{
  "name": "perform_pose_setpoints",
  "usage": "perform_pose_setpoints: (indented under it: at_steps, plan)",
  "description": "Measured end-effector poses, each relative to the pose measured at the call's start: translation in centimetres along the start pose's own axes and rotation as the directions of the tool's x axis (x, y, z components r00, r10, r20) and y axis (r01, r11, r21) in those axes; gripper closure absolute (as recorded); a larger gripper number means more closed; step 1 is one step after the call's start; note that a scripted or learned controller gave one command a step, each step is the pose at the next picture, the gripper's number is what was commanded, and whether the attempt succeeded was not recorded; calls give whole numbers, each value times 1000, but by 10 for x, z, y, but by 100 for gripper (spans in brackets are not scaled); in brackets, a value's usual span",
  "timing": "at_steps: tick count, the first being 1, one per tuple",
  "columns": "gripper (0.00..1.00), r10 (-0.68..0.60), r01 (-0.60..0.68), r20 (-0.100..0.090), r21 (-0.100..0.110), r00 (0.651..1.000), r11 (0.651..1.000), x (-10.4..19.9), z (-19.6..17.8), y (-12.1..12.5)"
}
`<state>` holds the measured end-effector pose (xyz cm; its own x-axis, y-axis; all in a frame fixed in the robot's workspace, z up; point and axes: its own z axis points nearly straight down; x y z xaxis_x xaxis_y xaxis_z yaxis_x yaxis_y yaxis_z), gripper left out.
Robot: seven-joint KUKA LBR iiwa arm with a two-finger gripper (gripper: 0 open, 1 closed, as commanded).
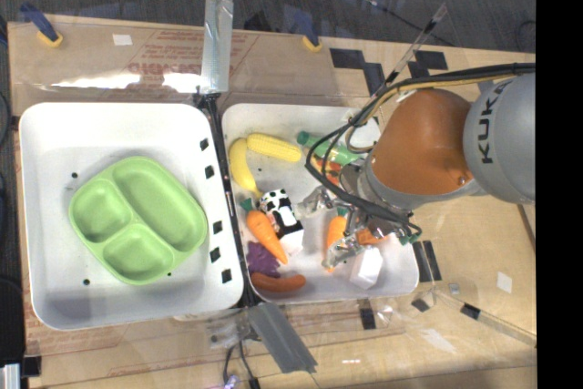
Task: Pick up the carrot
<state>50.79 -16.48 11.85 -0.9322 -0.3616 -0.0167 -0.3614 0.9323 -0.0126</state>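
Green divided plate [137, 219] sits in your left bin [36, 196]; your carrot [265, 235] lies untouched by the right bin's [273, 116] left wall. Further right, the gripper [342, 246] hangs low over another orange piece [336, 230]; whether its fingers are spread or closed you cannot tell, so the pick remains undone.

glossy plastic carrot [265, 235], matt green plate [137, 219]

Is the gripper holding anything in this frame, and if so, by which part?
Cannot be told. The gripper is low in the right bin, against an orange carrot-like piece, but the arm hides whether that piece is gripped.
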Motion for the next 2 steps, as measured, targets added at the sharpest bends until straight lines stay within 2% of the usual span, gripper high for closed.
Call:
perform_pose_setpoints:
  at_steps: [1,2]
  plan:
    - [0,-2,2,-9,-6,1000,1000,-1,22,-4]
    - [0,-30,30,-13,-12,999,999,-9,26,3]
